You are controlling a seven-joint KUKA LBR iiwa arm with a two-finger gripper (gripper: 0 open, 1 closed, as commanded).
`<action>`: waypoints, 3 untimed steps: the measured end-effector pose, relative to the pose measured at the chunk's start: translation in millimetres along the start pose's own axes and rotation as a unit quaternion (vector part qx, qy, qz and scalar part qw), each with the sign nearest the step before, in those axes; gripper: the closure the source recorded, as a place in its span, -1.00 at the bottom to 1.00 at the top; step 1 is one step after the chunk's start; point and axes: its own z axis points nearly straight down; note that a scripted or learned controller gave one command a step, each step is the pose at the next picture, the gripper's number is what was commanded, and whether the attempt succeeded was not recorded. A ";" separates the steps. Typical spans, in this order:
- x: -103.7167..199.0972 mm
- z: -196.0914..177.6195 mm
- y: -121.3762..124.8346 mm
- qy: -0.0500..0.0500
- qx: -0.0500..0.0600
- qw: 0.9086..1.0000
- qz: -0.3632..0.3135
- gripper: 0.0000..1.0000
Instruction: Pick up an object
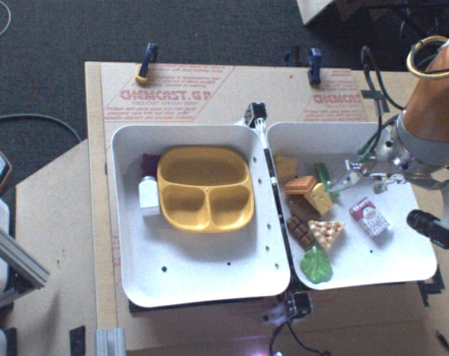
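- The arm (432, 102) enters at 3 o'clock, cut off by the frame edge; its gripper (356, 170) hangs over the right bin (402, 269). How its jaws stand cannot be told, and nothing is visibly held.
- Toy food clusters at 9 o'clock in that bin: cheese wedge (321, 197), pizza slice (325, 233), chocolate bar (300, 231), green leaf (316, 265).
- A red-and-white packet (370, 217) lies apart, at 5 o'clock from the gripper.
- In the left bin (202, 273), a yellow divided tray (205, 188) partly hides a dark item (150, 162); a small white bottle (149, 195) touches its 9 o'clock edge.
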 end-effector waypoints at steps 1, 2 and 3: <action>-2.4 63.3 1.2 0.001 0.003 1.000 0.000 -1.00; -4.5 106.6 -1.4 0.001 0.003 1.000 0.001 -1.00; -3.7 141.7 -0.2 0.001 -0.001 1.000 0.000 -1.00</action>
